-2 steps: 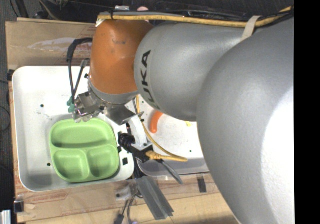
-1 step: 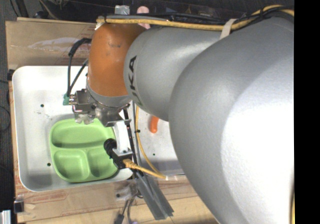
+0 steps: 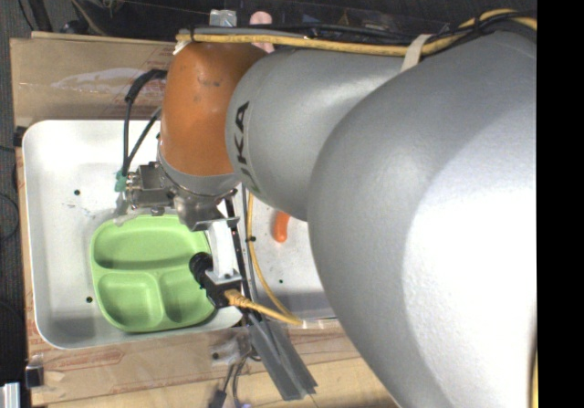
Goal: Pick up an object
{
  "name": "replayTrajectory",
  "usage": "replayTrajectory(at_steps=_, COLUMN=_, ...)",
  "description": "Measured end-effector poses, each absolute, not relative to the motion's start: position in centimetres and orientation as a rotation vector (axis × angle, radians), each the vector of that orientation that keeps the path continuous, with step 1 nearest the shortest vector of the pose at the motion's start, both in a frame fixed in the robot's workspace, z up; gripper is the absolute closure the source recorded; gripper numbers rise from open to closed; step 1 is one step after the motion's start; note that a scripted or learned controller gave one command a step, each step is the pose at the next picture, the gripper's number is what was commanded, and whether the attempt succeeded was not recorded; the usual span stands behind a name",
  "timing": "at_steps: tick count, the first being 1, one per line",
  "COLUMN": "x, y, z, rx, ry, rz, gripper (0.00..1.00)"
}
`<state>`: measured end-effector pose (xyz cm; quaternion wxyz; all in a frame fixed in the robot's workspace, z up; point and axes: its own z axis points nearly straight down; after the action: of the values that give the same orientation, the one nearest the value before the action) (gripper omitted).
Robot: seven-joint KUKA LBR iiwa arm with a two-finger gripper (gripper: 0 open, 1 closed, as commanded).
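Note:
A light green divided plate (image 3: 146, 274) with three compartments lies in the near right part of the left white bin (image 3: 55, 214). The arm reaches in from the right and its orange band hangs over the bin's right side. The wrist and gripper body (image 3: 173, 196) sit just above the plate's far edge, and the arm hides the fingertips. A small orange object (image 3: 281, 228) lies in the right bin, mostly covered by the arm.
A black cable and a yellow cable run along the divider (image 3: 233, 256) between the two bins. The wooden bench (image 3: 82, 68) frames the bins. Shoes show on the dark floor at the top left.

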<state>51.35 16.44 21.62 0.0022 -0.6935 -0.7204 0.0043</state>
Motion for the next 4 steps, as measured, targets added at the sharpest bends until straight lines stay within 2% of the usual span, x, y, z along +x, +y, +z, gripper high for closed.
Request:
replayTrajectory(at_steps=1, x=53.3, y=20.0, z=8.8, rx=-2.303, ry=-2.135, rz=0.009, gripper=0.00)
replayTrajectory(at_steps=2, x=53.4, y=21.5, z=9.8, rx=-2.277, ry=-2.147, rz=-0.023, gripper=1.00)
replayTrajectory(at_steps=3, x=47.6, y=20.6, z=26.3, rx=-2.212, ry=-2.227, rz=0.013, gripper=1.00)
replayTrajectory(at_steps=4, x=47.7, y=18.4, z=27.5, rx=-2.230, ry=-2.210, rz=0.013, gripper=1.00)
